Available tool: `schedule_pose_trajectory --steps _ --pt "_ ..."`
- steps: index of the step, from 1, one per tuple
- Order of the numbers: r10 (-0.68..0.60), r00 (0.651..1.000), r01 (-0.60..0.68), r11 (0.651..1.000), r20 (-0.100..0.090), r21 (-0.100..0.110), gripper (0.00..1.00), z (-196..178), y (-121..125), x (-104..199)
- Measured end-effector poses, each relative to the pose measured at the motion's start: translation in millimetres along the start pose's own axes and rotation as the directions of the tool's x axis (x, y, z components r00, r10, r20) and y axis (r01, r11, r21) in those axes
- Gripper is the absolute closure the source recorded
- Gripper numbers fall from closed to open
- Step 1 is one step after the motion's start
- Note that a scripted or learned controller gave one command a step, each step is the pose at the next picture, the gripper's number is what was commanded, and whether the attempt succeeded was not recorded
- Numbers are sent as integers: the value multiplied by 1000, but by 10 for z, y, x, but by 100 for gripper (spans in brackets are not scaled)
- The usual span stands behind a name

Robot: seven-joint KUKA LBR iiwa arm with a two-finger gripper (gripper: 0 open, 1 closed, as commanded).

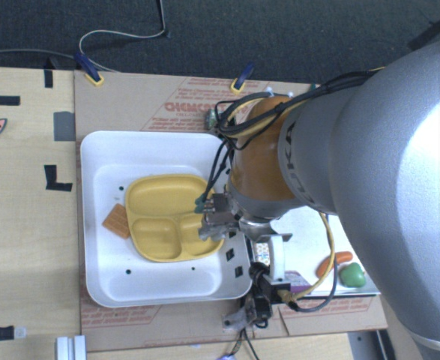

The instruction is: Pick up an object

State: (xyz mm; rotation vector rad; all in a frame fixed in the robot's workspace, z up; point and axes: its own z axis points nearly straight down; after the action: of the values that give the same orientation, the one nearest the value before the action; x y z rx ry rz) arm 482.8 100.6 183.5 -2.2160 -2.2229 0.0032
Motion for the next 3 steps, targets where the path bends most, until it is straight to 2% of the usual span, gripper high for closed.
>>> schedule_pose_trajectory --steps 1,2,3 --pt "1 1000 -1 1000 1 -1 0 -1 1 -5" --pt "2 1000 -2 1000 0 -5 0 694 16 68" --pt "2 1000 -2 1000 2 -4 0 -11 785 -3"
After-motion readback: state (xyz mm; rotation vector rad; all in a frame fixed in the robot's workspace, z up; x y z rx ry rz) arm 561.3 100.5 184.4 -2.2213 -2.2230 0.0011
